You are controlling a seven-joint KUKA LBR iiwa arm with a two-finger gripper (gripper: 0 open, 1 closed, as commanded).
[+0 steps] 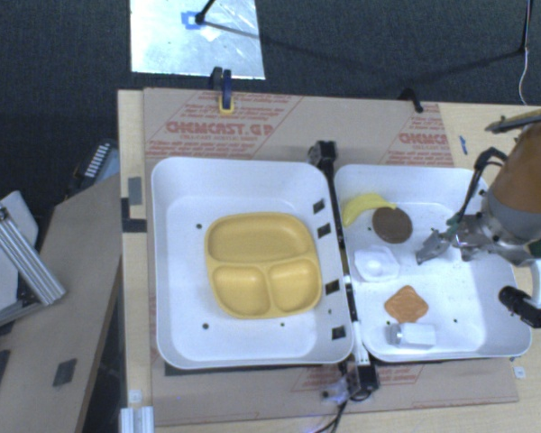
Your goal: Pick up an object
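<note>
The bench [279,115] was covered w/ a cardboard sheet printed "CHEMCAST" in red, and two shallow white bins sat on it side by side. The left bin [176,242] held a yellow divided tray [260,264], three compartments, lying flat near the bin's middle, nothing in them. The right bin [469,318] carried all the small stuff.

The arm [523,183] came in from the right, grey w/ the orange band showing above the wrist, leaning over the right bin's far-right part. Its gripper [430,247] pointed left, low over the bin floor approx. mid-bin. Fingers looked close together at the tip, nothing seen between them, but the view was too small and blurred to say for sure if they were apart or closed — couldn't tell.

Objects in the right bin, big to small: a yellow banana-like piece [361,207] at the top-left corner area, touching or just behind a brown round disc [392,225]; an orange cookie-shaped piece [406,305] lower down, well apart from the gripper; a white cup-like item [375,264] just left of the gripper tip, near but not touching; a small white/grey block [411,335] by the near wall, just below the orange piece.

A yellow clamp [225,93] sat at the cardboard's far edge.
</note>
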